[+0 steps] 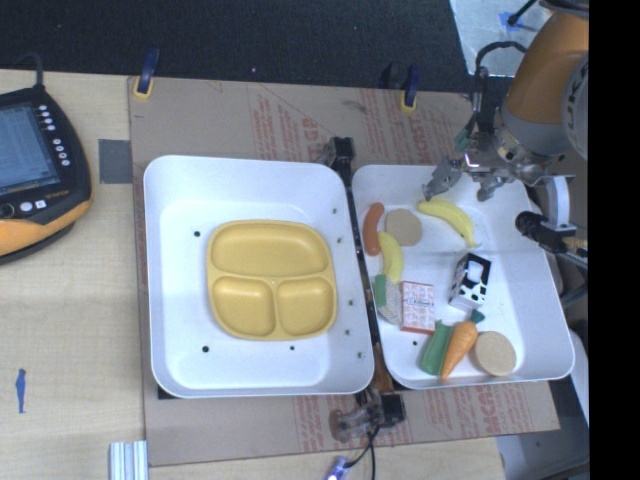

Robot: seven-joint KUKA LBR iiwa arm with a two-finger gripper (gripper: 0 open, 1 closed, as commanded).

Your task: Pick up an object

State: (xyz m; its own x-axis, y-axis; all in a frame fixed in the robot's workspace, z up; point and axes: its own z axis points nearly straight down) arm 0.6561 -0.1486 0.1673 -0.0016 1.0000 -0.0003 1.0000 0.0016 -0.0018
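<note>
Right bin point(545, 298) carried pick candidates, clustered along its left wall and near edge: banana point(447, 217), carrot point(458, 347), cow-print block point(469, 280). Left bin point(165, 268) carried yellow divided tray point(271, 277), likely drop target. Gripper point(466, 180) hovered over right bin's far edge, fingers spread apart, nothing between them. Banana lay just beside gripper, probable target. Arm entered from right, wrist pitched downward.

Arm point(545, 68) lowered, end effector point(464, 181) fingers spread

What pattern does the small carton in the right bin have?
Black patches on white, like a cow hide; the carton shows clearly in the camera view.
</note>
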